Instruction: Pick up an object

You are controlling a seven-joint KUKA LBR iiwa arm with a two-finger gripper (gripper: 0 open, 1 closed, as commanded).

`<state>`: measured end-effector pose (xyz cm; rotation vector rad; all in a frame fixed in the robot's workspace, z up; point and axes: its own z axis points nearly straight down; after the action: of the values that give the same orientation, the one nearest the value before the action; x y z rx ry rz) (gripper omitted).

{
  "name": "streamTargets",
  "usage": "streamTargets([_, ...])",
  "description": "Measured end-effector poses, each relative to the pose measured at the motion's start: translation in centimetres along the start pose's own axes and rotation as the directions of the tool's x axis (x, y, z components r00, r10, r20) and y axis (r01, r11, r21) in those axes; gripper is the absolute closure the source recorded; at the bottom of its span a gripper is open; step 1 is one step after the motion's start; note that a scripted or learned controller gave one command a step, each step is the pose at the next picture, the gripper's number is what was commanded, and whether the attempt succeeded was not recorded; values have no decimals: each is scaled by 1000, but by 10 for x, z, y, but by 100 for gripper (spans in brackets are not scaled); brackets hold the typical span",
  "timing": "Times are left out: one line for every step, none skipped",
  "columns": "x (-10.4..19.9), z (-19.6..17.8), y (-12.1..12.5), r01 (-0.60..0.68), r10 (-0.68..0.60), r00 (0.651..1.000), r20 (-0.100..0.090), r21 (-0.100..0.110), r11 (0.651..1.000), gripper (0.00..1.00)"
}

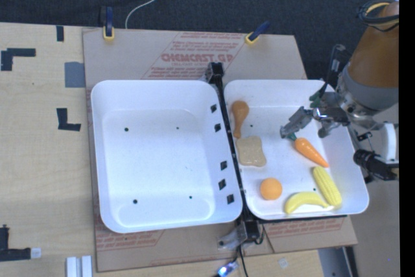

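The right bin [272, 91] holds several toy foods. An orange carrot [311, 152] lies at its right side, with a yellow corn cob [327, 186] and a banana [304, 203] below it. An orange ball [271, 189], a tan bread slice [251, 152] and a brown drumstick [239, 115] lie nearer the divider. My gripper [307, 128] hovers over the right bin just above the carrot's upper end. It is open, with its fingers [291, 127] spread and nothing between them.
The left bin [155, 91] sits beside the right one, joined by a black clip strip [224, 146]. Both rest on a cardboard sheet [188, 55] held by clamps. The arm's grey and orange body [376, 68] stands over the right bin's right edge.
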<state>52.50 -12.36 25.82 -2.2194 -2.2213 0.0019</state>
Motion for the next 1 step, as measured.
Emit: streamTargets([69,38,-36,5,-5,1000,-3,6,1000,0])
